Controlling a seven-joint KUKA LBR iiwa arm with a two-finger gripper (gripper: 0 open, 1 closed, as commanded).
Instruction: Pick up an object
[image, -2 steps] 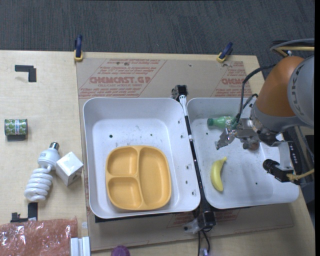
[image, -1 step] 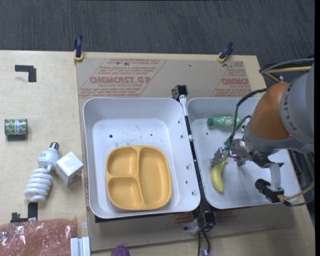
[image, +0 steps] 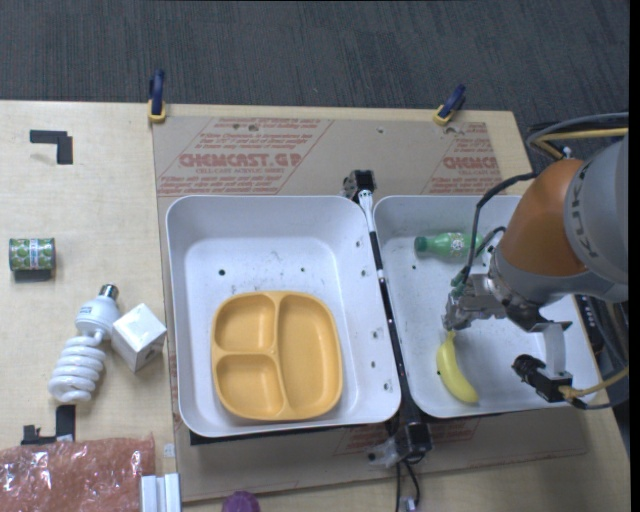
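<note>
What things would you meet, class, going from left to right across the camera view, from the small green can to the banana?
Green can → spiral light bulb → white cube → yellow divided plate in the left bin → banana in the right bin.

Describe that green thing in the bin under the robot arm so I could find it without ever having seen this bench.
Start at the right white bin, the one the arm reaches into. Near its far wall lies a small green bottle on its side. Its only bin-mate is the yellow banana at the near side, just below the gripper, so color alone separates them.
</note>
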